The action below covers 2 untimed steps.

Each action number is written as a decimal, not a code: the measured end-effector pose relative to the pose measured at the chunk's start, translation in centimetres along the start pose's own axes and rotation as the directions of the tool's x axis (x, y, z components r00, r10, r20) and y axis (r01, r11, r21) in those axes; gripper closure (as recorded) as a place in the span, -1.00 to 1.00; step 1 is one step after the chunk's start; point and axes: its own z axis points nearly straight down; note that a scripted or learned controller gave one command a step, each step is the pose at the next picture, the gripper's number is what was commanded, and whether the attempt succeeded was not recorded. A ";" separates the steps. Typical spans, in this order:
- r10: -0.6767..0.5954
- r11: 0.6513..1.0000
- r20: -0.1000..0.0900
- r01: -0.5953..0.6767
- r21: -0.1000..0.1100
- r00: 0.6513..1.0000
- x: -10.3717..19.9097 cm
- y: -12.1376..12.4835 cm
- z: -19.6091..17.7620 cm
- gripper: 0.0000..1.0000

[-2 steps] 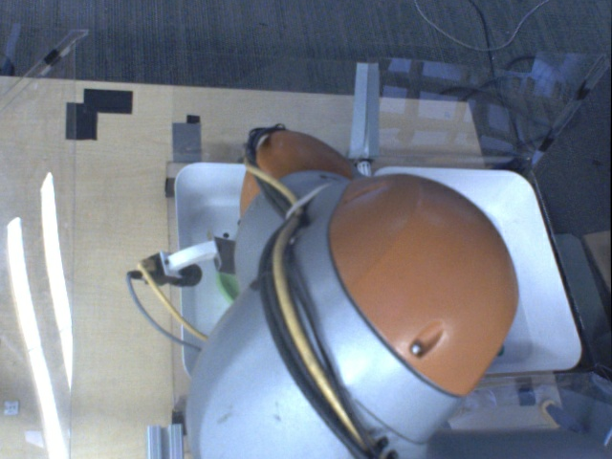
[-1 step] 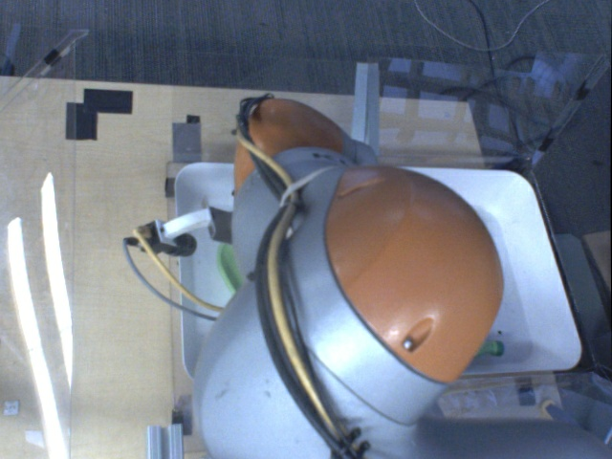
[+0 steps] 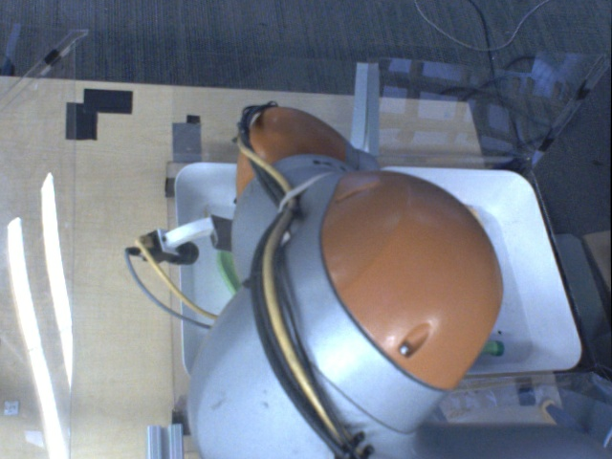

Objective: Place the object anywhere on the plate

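Most of the camera view is taken up by the arm [image 3: 316,352], whose grey housing and large orange cap [image 3: 411,275] are seen from above, close to the lens. A second orange section [image 3: 287,137] is seen further along the arm, over the upper edge of the left bin [image 3: 196,185]. The tool is covered by the arm's own body, so it cannot be told whether it is wide, narrow or holding anything. Black and yellow cables [image 3: 273,285] are run along the housing, and a loop of them [image 3: 153,261] is seen hanging out over the wooden surface [image 3: 96,256] to the left. A green object [image 3: 228,271] is partly seen inside the left bin, just beside the arm. The right bin [image 3: 535,247] is largely covered too; a small green piece [image 3: 491,348] is seen at its lower edge, beside the cap. The plate cannot be made out.
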 end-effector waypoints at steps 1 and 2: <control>0.010 1.000 0.009 -0.010 -0.005 1.000 5.0 1.1 -34.2 -1.00; 0.010 1.000 0.014 -0.010 -0.005 1.000 10.6 2.4 -29.7 -1.00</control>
